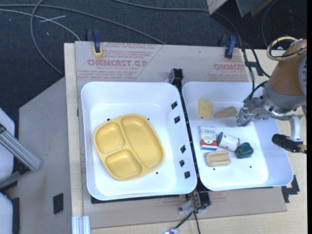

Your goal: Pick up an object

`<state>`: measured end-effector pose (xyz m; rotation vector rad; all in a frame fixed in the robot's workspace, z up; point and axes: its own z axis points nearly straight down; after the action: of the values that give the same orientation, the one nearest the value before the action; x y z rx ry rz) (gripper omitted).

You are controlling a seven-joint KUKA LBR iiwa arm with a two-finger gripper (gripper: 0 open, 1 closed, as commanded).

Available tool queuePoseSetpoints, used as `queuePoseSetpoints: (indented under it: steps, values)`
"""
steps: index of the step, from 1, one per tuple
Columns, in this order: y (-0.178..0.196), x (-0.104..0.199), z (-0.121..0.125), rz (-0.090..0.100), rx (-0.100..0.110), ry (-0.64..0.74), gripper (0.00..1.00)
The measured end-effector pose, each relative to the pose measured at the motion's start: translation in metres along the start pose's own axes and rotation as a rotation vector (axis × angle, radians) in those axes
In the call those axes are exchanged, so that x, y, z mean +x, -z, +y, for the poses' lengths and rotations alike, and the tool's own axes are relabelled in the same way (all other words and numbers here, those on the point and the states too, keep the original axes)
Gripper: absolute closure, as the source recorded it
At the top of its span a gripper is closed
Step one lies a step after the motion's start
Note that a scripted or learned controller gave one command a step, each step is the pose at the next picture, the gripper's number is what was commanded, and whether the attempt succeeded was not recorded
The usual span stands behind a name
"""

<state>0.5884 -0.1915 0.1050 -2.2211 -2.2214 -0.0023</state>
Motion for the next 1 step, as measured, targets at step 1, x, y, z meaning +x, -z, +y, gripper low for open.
queuePoseSetpoints:
  steps: [1]
  values:
    - [0.0601, -0.009, 0.0044, -0.004, -0.006, 0.0, 1.0]
